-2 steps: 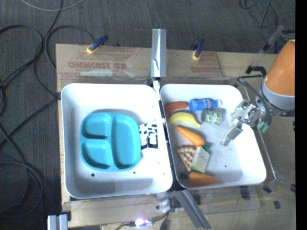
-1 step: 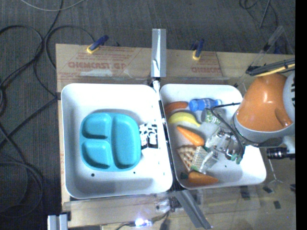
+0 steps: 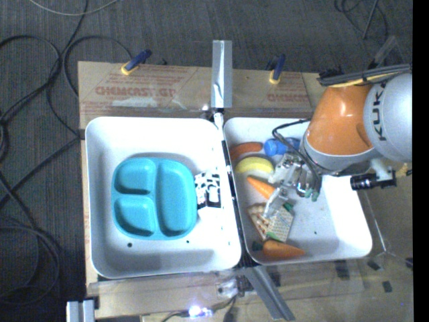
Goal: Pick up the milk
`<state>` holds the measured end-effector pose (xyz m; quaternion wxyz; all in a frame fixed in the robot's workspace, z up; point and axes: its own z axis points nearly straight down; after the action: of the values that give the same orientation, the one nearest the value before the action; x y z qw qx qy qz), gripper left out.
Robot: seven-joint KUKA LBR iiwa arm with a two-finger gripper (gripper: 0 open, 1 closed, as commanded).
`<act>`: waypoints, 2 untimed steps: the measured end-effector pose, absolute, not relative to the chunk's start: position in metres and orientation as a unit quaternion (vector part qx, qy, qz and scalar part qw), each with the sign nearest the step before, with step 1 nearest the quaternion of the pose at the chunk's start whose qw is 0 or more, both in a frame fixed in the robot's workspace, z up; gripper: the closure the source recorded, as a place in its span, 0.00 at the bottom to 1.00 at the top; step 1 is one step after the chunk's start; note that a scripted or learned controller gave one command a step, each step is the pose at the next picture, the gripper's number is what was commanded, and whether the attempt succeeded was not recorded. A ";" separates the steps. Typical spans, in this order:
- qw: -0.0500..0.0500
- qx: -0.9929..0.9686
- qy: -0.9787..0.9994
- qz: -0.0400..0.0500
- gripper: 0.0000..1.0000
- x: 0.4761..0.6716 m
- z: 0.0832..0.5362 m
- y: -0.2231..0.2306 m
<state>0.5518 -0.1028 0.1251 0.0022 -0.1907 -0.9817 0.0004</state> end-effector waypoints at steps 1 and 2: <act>-0.003 -0.317 -0.949 -0.004 0.00 0.557 0.093 -0.170; 0.002 -0.193 -0.981 0.000 0.00 0.513 0.108 -0.183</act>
<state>0.5129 -0.1827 0.1083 0.0025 -0.1933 -0.9811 0.0003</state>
